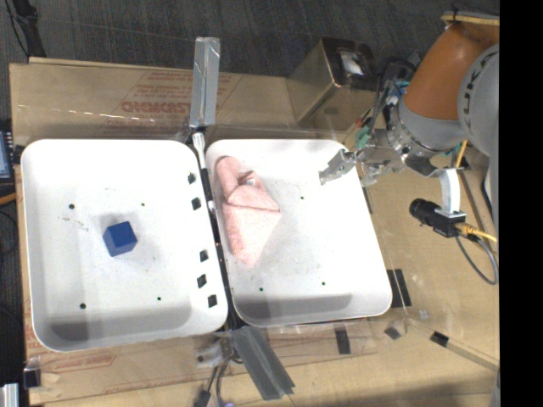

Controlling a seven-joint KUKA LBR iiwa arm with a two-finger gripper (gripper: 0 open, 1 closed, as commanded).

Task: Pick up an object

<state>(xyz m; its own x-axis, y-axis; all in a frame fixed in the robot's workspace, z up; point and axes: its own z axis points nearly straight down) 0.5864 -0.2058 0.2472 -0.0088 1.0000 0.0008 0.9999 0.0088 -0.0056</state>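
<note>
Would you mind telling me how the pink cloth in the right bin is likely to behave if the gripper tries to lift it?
The pink cloth lies crumpled with folds, so it is probably floppy and would drape and sag from wherever it is pinched. It looks thin, so likely light. Lying flat against the right bin, it should not roll or tip, though a push might only bunch it.

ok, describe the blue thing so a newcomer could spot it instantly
Two white bins sit side by side; take the left bin. Left of its middle lies a small blue cube, alone on the white floor. The only other loose item is a pink cloth in the right bin.
</note>
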